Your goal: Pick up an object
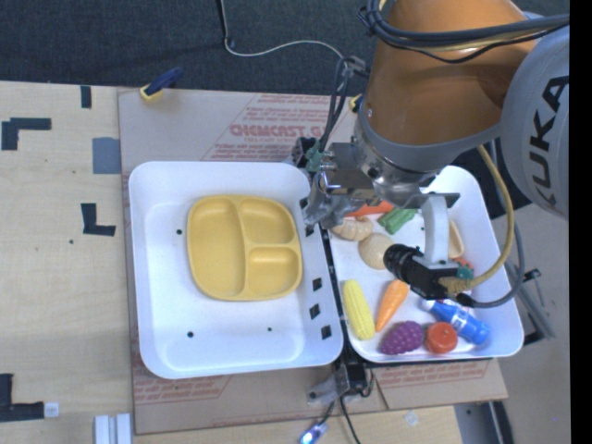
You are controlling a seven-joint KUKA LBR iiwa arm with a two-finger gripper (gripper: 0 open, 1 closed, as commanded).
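You have the toy foods gathered in the right bin (490, 239), lower right of the frame, so a pick likely starts there: corn (358, 308), carrot (391, 303) and grapes (403, 338) lie near its lower edge. The yellow plate (245, 246) sits alone in the left bin (157, 248). Your gripper (321, 203) hangs at the right bin's upper left corner; you cannot tell whether it is released or clenched.
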